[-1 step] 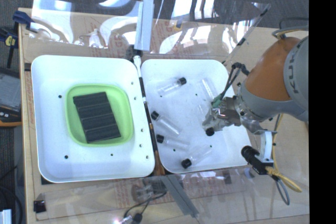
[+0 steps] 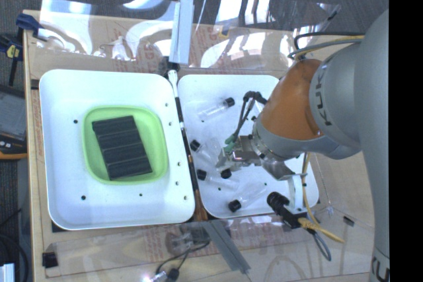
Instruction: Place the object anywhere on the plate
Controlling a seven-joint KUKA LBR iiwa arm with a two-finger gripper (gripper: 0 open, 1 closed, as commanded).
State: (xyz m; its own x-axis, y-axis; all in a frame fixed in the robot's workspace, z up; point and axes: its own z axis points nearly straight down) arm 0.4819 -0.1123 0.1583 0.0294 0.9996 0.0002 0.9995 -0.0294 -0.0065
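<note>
The dark ribbed block (image 2: 121,146) lies flat on the green plate (image 2: 155,135), left of frame, long axis running upper left to lower right. The end effector (image 2: 232,150) is right of centre; its state cannot be determined.

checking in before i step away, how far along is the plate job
A dark ridged block already lies on the green plate in the left bin. The end effector is low in the right bin among small clear vials; no grasp is visible. Picking and carrying one over remains.
</note>
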